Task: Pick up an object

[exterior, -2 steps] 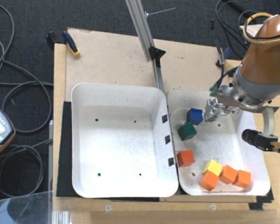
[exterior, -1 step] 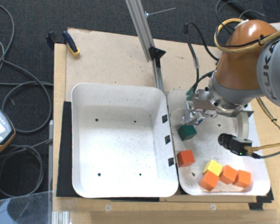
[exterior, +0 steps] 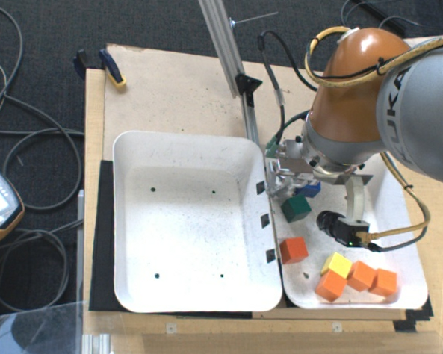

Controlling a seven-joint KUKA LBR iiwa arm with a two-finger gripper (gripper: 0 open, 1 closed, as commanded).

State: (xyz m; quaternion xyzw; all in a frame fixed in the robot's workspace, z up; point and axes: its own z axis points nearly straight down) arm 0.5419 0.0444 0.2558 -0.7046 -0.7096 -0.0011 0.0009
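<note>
Green block (exterior: 296, 208) sits just below the gripper (exterior: 292, 180) in the right bin (exterior: 400, 192) — a blue block (exterior: 308, 190) beside it — jaw state hidden, cannot tell whether anything is held.

Grey arm (exterior: 405, 109) reaching from right, wrist down, claw (exterior: 290, 186) lowered

- I work in a robotics lab, not a home: my bench (exterior: 174, 87) is bare plywood set on dark carpet (exterior: 34, 64).
- Loose black cables (exterior: 21, 145) trail across the floor.
- An aluminium rail (exterior: 222, 38) (some mount, likely) slants over two white bins (exterior: 133, 152).
- Coloured test blocks (exterior: 361, 277) lie in one.
</note>
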